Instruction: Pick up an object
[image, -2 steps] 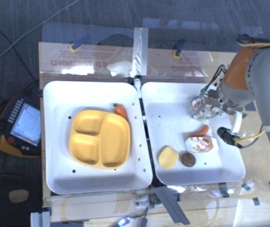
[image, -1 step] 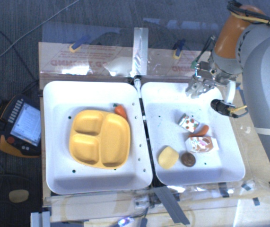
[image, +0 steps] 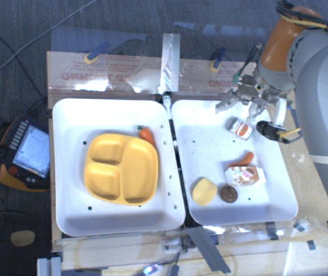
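Objects sit in the right bin (image: 278, 203): a small red-and-white packet (image: 241, 129) near its back edge, with an orange piece (image: 244, 158), a wrapped snack (image: 244, 175), a yellow lump (image: 204, 191) and a brown disc (image: 228, 194) toward the front. Hand (image: 246, 100) hangs over the back right corner, tilted, fingers spread apart with nothing between them, just above the packet. Left bin (image: 66, 211) holds a yellow divided tray (image: 120, 168) and a little carrot (image: 146, 135). Dark carpet surrounds the counter.

I count two white bins: left bin (image: 66, 171), right bin (image: 278, 206). Left: one yellow tray (image: 120, 168), one carrot (image: 146, 134). Right: two small packets (image: 240, 129) (image: 244, 175), one orange piece (image: 244, 158), one yellow lump (image: 204, 191), one brown disc (image: 228, 194).
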`<state>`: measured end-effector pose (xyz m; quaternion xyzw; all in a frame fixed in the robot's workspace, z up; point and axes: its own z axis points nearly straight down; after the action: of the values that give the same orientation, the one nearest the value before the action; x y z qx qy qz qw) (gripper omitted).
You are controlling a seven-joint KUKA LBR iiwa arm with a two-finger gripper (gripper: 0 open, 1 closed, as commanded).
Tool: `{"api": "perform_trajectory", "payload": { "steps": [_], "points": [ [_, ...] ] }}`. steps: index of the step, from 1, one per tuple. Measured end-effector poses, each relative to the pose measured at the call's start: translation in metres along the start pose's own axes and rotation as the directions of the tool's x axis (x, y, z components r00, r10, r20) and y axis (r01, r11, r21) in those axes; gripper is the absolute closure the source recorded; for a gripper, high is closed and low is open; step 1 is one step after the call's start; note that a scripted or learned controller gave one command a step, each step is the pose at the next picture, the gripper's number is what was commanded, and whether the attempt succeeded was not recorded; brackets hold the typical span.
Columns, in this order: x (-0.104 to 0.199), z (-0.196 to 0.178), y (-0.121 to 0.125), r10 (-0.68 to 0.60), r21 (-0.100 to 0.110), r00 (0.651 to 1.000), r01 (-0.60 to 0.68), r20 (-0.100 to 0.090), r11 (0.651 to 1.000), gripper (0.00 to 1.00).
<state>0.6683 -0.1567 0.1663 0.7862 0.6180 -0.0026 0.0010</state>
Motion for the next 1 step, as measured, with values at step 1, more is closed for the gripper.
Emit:
{"api": "perform_trajectory", "payload": {
  "steps": [1],
  "points": [
    [-0.0521, 0.0676, 0.0108, -0.228, 0.005, 0.974, 0.228, -0.01, 0.974, 0.0]
  ]
}}
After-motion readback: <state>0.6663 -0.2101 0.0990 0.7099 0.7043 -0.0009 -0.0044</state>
